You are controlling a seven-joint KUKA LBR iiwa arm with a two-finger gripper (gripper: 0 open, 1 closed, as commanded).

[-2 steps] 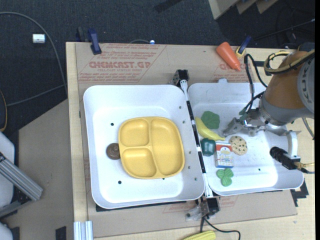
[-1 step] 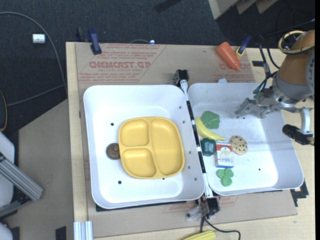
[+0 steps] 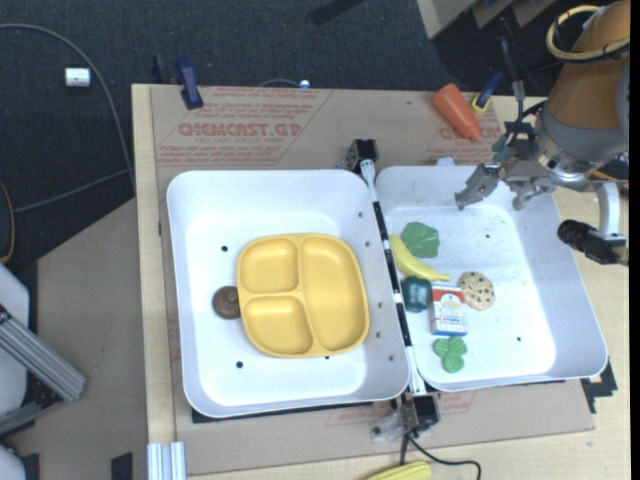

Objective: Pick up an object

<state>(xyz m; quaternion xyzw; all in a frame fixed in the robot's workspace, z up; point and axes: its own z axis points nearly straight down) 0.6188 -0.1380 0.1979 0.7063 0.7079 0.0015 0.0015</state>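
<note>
The counter [image 3: 300, 133] is a pale board printed in faded red with mirrored lettering that seems to read "CHEMCAST GP". It stands on dark carpet, where a white cable loops at the upper left. A blue clamp [image 3: 187, 82] grips the board's far edge, and an orange carrot-like toy [image 3: 457, 113] lies near its far right corner.

Two white bins sit side by side. The left bin [image 3: 200, 218] holds a yellow divided plate [image 3: 301, 295] with a small brown round piece [image 3: 227, 302] touching its left rim.

The right bin [image 3: 540, 298] holds the pickable things, grouped along its left side: a green leaf-shaped toy [image 3: 420, 238], a yellow banana [image 3: 418, 265] just below it, a dark green block [image 3: 415, 293], a chocolate-chip cookie [image 3: 478, 290], a small red-and-white carton [image 3: 450, 313] whose label is too small to read, and a green clover-like piece [image 3: 451, 353].

The tool [image 3: 497, 190] hangs over the right bin's far edge, its two fingers spread apart with nothing between them, well apart from the objects.
</note>
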